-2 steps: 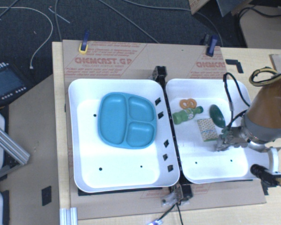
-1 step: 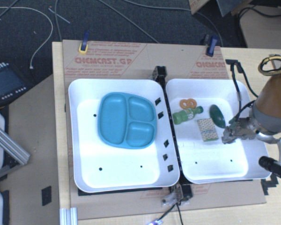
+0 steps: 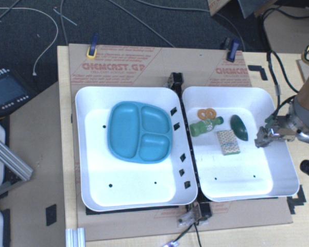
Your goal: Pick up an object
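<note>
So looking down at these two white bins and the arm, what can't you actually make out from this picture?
- End effector, camera view: too small and blurred to judge its grip.
- Grey arm: cut off by the right edge.
- Small patterned rectangular packet in the right white bin: print too small to read.
- Green bottle-shaped toy: touching the orange pretzel-shaped piece or just beside it, unclear.
- Dark green oval object: too small to identify.

Grey arm reaching in from the right, wrist low, tool [image 3: 261, 138] pointing left

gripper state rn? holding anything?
gripper: over the right bin's right side, nothing seen between its fingers; open or closed cannot be told.
</note>
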Motion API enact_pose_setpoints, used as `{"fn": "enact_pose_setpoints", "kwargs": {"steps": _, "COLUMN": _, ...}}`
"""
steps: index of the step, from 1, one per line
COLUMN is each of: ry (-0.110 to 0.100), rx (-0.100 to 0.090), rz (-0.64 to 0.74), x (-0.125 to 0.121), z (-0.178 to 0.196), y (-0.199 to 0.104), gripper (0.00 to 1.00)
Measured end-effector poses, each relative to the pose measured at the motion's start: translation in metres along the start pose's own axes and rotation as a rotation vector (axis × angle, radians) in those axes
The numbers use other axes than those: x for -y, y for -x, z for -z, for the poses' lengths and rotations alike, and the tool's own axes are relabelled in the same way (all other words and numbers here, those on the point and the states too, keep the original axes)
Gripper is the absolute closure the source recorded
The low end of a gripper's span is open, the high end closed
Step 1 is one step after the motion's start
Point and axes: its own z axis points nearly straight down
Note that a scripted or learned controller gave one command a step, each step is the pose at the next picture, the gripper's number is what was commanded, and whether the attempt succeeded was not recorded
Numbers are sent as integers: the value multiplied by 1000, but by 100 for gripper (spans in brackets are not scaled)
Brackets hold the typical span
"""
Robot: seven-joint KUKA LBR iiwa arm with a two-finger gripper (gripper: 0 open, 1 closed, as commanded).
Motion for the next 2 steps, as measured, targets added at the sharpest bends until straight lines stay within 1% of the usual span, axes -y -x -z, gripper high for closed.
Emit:
{"fn": "enact_pose_setpoints", "kwargs": {"steps": 1, "ry": -1, "rx": 0, "rz": 0, "x": -2, "z": 47, "y": 0, "gripper": 100}}
{"fn": "enact_pose_setpoints", "kwargs": {"steps": 2, "ry": -4, "rx": -4, "rz": 6, "x": -14, "z": 55, "y": -52, "gripper": 100}}
